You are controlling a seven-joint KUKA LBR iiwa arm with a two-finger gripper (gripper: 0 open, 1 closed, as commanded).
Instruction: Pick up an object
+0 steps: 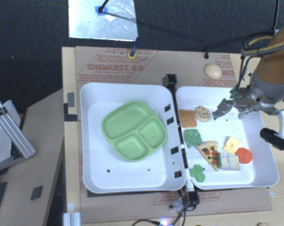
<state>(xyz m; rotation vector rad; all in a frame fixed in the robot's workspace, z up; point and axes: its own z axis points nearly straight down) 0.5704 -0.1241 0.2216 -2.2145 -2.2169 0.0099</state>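
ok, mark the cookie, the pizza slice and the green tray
cookie [203,113], camera view, centre of its top face
pizza slice [209,152], camera view, middle of the topping side
green tray [124,121], camera view, floor of its largest compartment

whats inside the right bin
The right bin holds toast, a cookie, lettuce, a pizza slice, cheese and a tomato slice. The arm covers its far right corner.

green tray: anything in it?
Empty. The green tray lies flat in the left bin, and all three compartments show bare green.
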